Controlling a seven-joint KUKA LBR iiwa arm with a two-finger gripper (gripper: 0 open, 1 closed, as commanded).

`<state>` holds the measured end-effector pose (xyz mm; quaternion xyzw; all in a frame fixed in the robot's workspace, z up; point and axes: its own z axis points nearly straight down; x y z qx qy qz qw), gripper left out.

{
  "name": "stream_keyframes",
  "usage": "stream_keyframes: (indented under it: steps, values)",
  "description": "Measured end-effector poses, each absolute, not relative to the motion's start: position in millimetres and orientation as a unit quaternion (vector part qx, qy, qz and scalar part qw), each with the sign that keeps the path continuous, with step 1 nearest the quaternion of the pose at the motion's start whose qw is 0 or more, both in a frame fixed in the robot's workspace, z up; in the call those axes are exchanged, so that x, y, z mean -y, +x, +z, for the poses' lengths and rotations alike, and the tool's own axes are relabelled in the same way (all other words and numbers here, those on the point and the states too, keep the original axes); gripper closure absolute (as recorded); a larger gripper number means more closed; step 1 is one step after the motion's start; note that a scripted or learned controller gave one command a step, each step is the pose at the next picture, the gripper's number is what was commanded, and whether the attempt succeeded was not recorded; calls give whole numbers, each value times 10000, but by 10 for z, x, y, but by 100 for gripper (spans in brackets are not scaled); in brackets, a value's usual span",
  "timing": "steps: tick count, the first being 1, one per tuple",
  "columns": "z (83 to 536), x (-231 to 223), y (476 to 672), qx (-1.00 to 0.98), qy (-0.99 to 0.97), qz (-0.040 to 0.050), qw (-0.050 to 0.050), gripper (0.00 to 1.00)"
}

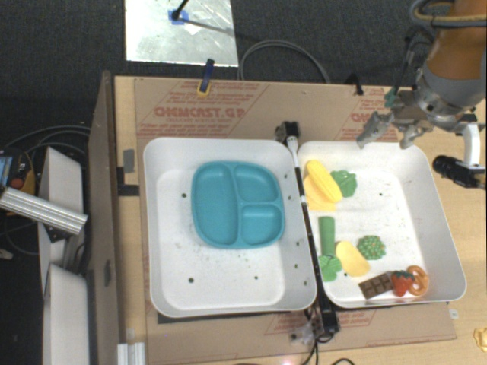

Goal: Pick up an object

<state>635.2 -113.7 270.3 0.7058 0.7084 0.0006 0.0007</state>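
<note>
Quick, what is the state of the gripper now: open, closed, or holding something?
Two-finger gripper: open, holding nothing, above the far edge of the right white bin.

light: bright, even, overhead | glare: foil sheet (181,21) at 12 o'clock, white bins (175,280) washed | shadows: soft, short | blur: arm (456,44) at 2 o'clock slightly soft
</note>
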Motion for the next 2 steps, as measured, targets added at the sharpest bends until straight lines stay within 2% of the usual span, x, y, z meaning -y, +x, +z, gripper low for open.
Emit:
stream_keyframes:
  steps: [1,2]
  values:
    - [1279,936,6542,-7096,7046,-24,-40,0]
    - [1015,919,6685,-7074,7068,25,48,0]
